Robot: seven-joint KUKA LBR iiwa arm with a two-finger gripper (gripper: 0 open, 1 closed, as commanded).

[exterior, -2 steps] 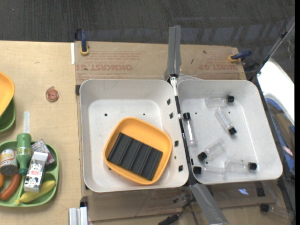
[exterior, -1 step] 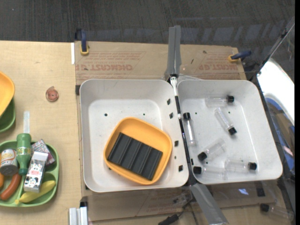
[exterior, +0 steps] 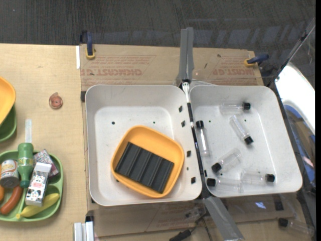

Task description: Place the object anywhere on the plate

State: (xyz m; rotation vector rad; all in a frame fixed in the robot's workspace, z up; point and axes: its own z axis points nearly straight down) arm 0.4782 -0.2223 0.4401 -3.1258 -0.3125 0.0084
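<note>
Brown cardboard [exterior: 170,67] printed with "CHEMCAST GP", seen upside down, lies beneath two white bins on the bench, clamped at its far corners. On the left bin's [exterior: 100,134] floor sits an orange plate [exterior: 173,147] with a black ribbed object [exterior: 144,166] resting flat on it, while the right bin [exterior: 273,129] holds several clear vials with black caps [exterior: 239,128], scattered apart. Left of the bins, a green tray [exterior: 50,205] carries toy food, its labels too small to read.

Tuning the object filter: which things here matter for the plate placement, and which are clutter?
Job:
orange plate, left bin
black ridged block lying on it

Clutter:
clear vials, right bin
green tray of toy food
pink disc
clamps
</note>
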